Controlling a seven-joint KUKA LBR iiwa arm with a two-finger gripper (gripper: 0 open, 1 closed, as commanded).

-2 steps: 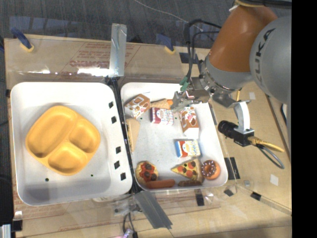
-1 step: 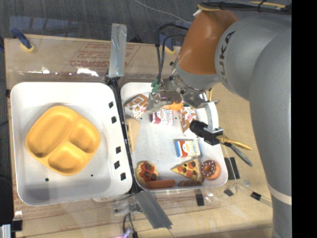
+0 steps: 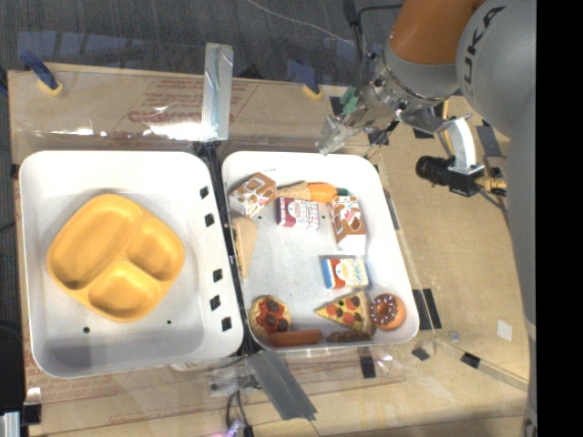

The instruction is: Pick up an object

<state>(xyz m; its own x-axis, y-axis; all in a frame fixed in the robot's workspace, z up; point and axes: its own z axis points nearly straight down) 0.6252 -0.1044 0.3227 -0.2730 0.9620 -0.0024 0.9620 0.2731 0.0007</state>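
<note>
Claw above right bin's far rim, small toy foods inside

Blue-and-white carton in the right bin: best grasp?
Take the carton from straight above, closing across its shorter sides. It lies flat with bare bin floor to its left and above it. The pizza slice sits close below, so keep the hand clear of that edge.

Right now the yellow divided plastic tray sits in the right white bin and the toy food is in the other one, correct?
Not quite: the camera view shows the yellow divided plastic tray in the left white bin; the toy food lies in the right white bin.
</note>
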